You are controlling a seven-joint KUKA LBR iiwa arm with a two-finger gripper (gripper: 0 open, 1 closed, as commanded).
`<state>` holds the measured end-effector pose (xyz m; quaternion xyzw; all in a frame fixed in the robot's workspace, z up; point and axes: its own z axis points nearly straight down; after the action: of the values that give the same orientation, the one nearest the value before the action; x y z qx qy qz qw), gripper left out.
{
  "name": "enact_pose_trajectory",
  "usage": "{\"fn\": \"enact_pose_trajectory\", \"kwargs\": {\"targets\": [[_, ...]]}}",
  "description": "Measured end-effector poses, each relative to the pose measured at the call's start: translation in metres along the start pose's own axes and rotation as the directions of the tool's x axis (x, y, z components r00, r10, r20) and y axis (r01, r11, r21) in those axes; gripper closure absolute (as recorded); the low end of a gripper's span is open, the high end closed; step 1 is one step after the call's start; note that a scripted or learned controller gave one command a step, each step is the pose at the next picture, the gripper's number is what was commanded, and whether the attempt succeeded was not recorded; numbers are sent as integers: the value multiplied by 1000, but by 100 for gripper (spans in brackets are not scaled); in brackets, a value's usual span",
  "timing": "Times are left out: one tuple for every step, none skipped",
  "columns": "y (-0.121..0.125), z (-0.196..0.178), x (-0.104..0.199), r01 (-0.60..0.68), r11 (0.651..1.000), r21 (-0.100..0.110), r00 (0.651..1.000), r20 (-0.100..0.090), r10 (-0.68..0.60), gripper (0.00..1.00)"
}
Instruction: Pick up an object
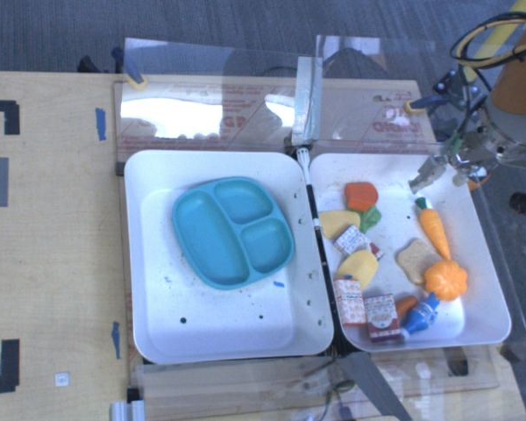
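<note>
Now a blue divided plate (233,231) is seen in the left bin (149,261), while the right bin (482,310) is filled with toy food: a carrot (434,231), an orange (445,280), a bread slice (413,259) and small cartons (366,309). The gripper (440,170) is seen above the right bin's far corner, apart from the objects, and nothing is held by it; whether it is spread or pressed together cannot be told.

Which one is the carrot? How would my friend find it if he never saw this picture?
Look at the right white bin, the one full of toy food. Along its right side, near the far corner, lies the carrot: a long orange cone with a small green tip pointing away from you. Just below it sits a round orange pumpkin, but only the carrot is thin and pointed.
</note>
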<state>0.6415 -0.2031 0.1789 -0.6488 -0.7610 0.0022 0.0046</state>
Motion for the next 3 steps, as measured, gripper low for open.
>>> {"fn": "enact_pose_trajectory", "kwargs": {"targets": [[3,82,-11,82,996,-15,997,-2,-83,0],[-8,90,-9,146,989,-18,989,-1,-146,0],[-19,92,-11,339,941,-11,941,4,-339,0]]}}
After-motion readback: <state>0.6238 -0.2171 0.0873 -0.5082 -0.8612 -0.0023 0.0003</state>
